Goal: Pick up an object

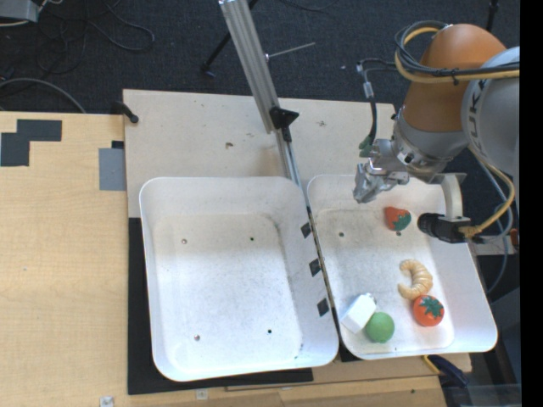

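The gripper is seen above the right bin's far end with nothing visibly held, its finger state undeterminable, while a strawberry lies just beside it.

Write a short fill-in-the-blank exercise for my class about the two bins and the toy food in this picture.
1. All the toy food lies in the ____ bin.
2. The ball touching the white block is ____.
3. The pincer hangs nearest the ____.
4. The croissant lies just above the ____.

Missing words: right; green; strawberry; tomato
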Tool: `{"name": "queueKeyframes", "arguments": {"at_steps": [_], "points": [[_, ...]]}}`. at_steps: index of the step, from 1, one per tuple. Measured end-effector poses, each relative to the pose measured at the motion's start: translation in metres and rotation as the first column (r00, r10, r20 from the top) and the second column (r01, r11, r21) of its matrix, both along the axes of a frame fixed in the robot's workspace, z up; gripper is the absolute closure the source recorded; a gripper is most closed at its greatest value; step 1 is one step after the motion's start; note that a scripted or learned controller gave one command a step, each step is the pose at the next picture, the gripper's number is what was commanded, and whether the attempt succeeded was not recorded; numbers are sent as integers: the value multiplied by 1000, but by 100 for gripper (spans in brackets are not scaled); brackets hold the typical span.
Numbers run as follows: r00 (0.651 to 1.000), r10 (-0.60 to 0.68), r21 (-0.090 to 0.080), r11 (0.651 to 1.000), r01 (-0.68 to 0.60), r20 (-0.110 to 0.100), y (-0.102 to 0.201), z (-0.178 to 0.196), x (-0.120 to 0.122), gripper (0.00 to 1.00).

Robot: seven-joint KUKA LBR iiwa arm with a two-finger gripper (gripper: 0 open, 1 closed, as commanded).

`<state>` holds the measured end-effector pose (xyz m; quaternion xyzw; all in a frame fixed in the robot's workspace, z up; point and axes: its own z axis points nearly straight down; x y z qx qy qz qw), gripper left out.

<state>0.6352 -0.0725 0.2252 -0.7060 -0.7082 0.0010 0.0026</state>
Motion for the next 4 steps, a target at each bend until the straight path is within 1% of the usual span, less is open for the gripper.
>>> {"name": "queueKeyframes", "arguments": {"at_steps": [1, 2, 3, 4], "points": [[1000, 2, 0, 1000, -2, 1, 58, 9, -4, 100], [1000, 1, 0, 1000, -1, 0, 108, 16, -14, 100], [1000, 2, -1, 1000, -2, -2, 161, 2, -12, 100], [1000, -2, -3, 1000, 2, 0, 159, 3, -12, 0]]}}
